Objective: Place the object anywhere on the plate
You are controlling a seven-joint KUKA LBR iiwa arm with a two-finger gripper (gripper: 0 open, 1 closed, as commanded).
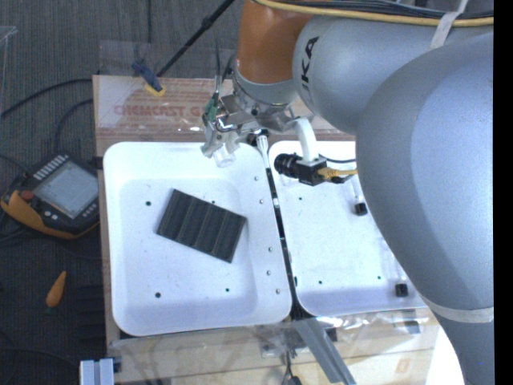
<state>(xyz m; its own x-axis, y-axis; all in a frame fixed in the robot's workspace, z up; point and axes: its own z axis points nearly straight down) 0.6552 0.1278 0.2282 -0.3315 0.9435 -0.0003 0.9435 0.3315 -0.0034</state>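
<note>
The tool hangs over the far edge of the left bin, close to the wall it shares with the right bin. Whether it is clenched or released I cannot tell; its tip is small and cluttered from this angle. A pale bit sits right under it, and I cannot say if that is the object or part of the tool itself.

The plate is a dark ribbed slab lying flat and skewed in the middle of the left bin, nearer the camera than the tool and apart from it. Two small dark pieces lie in the right bin, well apart from the plate.

My reading is that the step in hand is the carry to the plate, if the tool does have the object. To do it well, the arm should travel toward the camera and a little left and stop over the middle of the slab, not its corners. It should come down low before letting go, because the ribs may make a light thing roll or bounce off. If the tool carries nothing, the move achieves nothing — a fresh pick would be needed first.
</note>
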